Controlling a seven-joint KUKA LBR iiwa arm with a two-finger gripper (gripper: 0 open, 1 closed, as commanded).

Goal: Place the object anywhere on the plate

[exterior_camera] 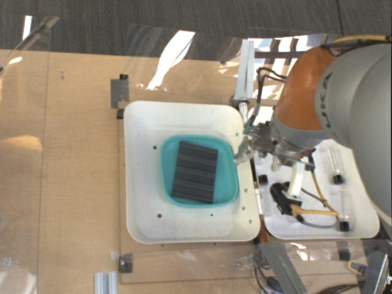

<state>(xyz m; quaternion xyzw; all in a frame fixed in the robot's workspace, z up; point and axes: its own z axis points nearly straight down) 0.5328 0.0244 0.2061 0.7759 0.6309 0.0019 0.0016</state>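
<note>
A dark grey ribbed block (195, 173) lies flat on the teal plate (229, 182), which sits in the middle of the left white bin (144, 164). The block rests fully inside the plate's rim, slightly tilted. My gripper (294, 185) hangs over the right white bin (361, 216), just past the divide between the bins and apart from the block. The grey and orange wrist covers most of it from above. Nothing shows between its fingers.
The arm's bulk covers the upper right of the view and much of the right bin. A metal upright (245, 72) stands behind the bins' shared edge. Pale wooden bench (61, 164) spreads to the left of the bins.
</note>
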